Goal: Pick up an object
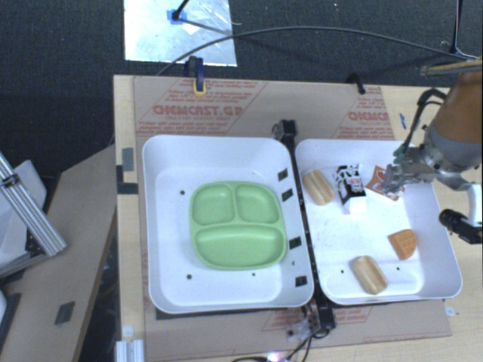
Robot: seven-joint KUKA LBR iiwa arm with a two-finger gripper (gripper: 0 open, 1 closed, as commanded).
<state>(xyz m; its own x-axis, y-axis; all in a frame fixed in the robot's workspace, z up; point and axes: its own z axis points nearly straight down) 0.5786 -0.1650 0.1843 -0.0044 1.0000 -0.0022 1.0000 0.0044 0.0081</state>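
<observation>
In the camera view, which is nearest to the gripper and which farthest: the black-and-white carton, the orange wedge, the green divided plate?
From the gripper:
1. Black-and-white carton, right bin, just left of it.
2. Orange wedge, right bin, below it.
3. Green divided plate, left bin, farthest.

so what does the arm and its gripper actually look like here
The arm comes in from the right, a rounded grey body with a broad orange band above the wrist. The gripper at its end is a small grey metal assembly with thin dark parts. A dark cable loops along the arm's left side, and a black fitting sticks out below the wrist.
</observation>
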